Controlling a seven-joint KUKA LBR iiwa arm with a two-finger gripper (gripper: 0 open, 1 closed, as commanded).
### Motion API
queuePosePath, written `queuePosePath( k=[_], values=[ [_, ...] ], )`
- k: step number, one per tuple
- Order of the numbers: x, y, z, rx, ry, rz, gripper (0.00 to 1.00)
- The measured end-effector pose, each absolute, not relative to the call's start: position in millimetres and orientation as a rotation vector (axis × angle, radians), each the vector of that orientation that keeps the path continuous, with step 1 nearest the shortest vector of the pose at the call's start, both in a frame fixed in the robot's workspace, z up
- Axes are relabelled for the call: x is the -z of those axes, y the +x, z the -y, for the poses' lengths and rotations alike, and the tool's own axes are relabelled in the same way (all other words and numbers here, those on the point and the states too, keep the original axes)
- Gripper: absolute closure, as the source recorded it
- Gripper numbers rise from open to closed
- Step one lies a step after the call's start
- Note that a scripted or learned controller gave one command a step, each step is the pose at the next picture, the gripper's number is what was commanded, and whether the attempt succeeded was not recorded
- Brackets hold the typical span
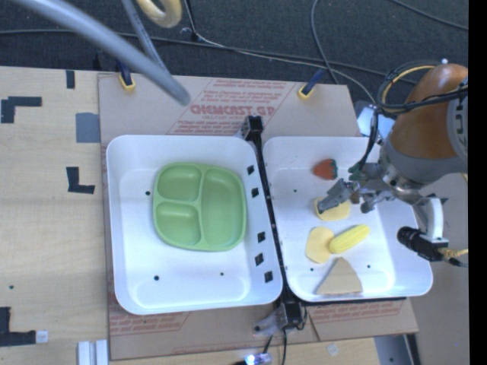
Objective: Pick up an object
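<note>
Dark carpet floor (251,14), light wooden bench (46,226), brown cardboard sheet (228,101), black cables (335,21)

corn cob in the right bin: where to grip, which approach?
Probably across the middle of the corn cob, coming straight down. It lies flat and long, slanting up to the right, so fingers should close across its narrow width. Its left end rests on the yellow round piece; the right half is freer.

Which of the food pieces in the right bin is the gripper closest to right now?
The pale yellow piece directly under the gripper. The corn, round yellow piece and wedge lie nearer the camera; the strawberry lies beyond.
</note>
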State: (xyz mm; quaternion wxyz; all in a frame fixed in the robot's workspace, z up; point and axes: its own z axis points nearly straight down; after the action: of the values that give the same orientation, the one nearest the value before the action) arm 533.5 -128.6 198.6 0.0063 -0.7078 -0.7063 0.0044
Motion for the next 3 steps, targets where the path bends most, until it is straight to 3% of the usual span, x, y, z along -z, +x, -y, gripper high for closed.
queuePosePath(
  k=[1,3],
  values=[
    [-206,536.6,128,-0.001,-2.218,2.222,0.0],
    [-90,527.3,126,-0.006,-2.217,2.219,0.0]
  ],
)
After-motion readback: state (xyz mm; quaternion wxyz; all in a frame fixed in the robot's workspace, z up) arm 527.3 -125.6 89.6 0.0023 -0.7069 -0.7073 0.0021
